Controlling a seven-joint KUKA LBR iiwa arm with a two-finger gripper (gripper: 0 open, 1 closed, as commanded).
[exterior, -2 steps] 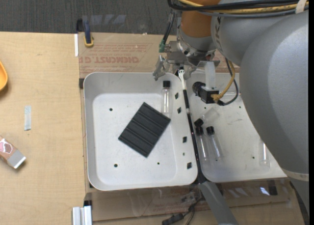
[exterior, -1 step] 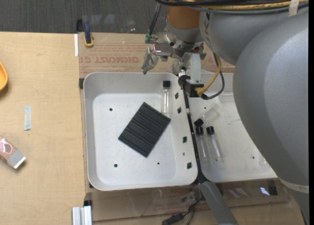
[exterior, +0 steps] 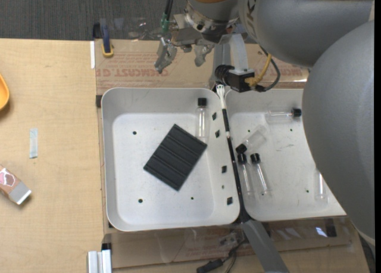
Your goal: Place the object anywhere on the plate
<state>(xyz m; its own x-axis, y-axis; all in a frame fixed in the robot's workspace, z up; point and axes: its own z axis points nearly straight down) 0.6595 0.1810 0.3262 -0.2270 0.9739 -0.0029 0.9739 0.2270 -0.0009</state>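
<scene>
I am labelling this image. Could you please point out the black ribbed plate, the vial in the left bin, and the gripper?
Black ribbed plate (exterior: pixel 175 157): camera view, centre of its top face.
Vial in the left bin (exterior: pixel 201 118): camera view, middle of its clear body.
Gripper (exterior: pixel 182 58): camera view, midway between its fingertips.

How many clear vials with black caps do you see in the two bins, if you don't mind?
5: one vial in the left bin; four in the right bin. The arm may hide others.

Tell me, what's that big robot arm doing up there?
The grey robot arm's gripper hangs open above the far edge of the left white bin, holding nothing. A black ribbed rectangular plate lies in that bin with one clear glass vial. More black-capped vials lie in the right bin.
</scene>
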